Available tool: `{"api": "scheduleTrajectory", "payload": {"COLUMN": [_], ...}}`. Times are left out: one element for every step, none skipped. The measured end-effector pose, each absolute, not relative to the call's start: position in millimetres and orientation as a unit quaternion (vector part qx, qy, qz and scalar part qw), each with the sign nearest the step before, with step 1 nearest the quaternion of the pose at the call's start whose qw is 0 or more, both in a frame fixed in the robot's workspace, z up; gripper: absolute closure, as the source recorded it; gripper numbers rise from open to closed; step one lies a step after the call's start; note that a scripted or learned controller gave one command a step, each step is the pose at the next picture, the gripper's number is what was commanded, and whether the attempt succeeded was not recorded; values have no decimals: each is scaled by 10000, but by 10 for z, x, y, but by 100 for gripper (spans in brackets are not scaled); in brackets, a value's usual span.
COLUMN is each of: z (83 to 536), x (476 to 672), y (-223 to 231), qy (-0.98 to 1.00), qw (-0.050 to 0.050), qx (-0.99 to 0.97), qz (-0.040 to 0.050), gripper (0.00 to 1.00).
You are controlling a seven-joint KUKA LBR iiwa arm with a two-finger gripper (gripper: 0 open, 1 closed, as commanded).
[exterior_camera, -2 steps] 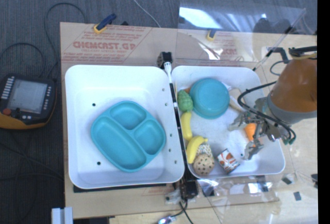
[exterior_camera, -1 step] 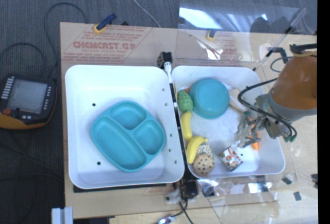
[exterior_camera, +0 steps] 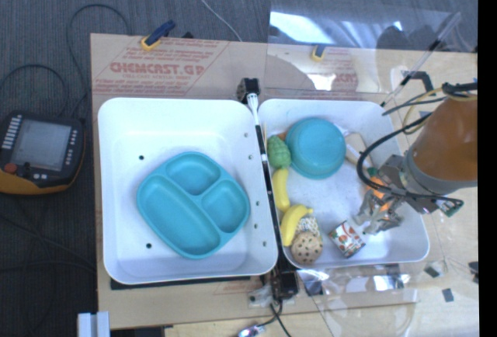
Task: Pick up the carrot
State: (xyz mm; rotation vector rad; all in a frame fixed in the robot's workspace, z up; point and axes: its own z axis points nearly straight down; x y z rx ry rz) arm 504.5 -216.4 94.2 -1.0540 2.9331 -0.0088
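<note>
Hand point(exterior_camera: 380, 213) over right bin point(exterior_camera: 404, 250), grip state unclear (board point(exterior_camera: 159, 67) label: "CHEMCAST GP")

Brown board point(exterior_camera: 159, 64) reads "CHEMCAST GP" (red) — nothing else.

The bench point(exterior_camera: 167, 67) bears two white bins side by side, the right bin point(exterior_camera: 404, 254) under the jaws, the left bin point(exterior_camera: 124, 126) well apart from them.

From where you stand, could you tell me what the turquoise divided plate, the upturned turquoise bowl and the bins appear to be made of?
The turquoise divided plate looks like moulded plastic: uniform colour, soft sheen, rounded compartment walls. The upturned turquoise bowl seems the same plastic, smooth with a dull highlight. The two shallow white bins also look like plastic, probably thin formed sheet, judging by rounded corners and glossy rims, though this is uncertain.
</note>
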Motion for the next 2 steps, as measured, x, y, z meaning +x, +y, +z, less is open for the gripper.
{"api": "scheduleTrajectory", "payload": {"z": [1043,1036], "x": [5069,5064], "y": [-2145,-2143], "qy": [9408,9408], "qw": [145,137], "qx": [-3386,-3387], "qz": [-35,-31], "gripper": [100,0]}}
